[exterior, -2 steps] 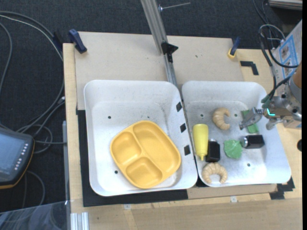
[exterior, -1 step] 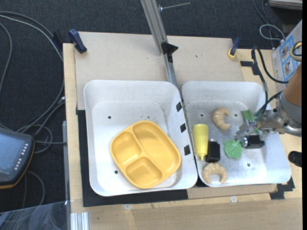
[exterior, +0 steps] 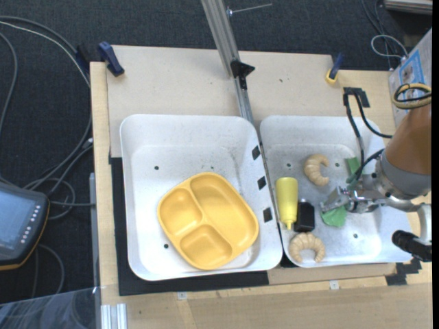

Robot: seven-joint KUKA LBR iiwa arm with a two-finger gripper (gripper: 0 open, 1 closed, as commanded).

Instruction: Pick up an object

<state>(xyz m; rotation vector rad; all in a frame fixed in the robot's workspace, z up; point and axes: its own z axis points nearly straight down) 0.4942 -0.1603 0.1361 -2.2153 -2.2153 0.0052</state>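
My end effector, lower right of frame, sits low in the right bin touching a green object; whether it is clenched I cannot tell. Nothing is lifted yet; grasp and raise remain.

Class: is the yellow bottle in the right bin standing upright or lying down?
Lying down. The yellow bottle rests lengthwise on the floor of the right bin, black cap toward the camera.

This is a robotics lab test cell: a plain tan wooden bench held by blue clamps at its far corners, standing on dark carpet with loose black cables, a handheld control pendant off its left edge, and a slanted aluminium camera mast.
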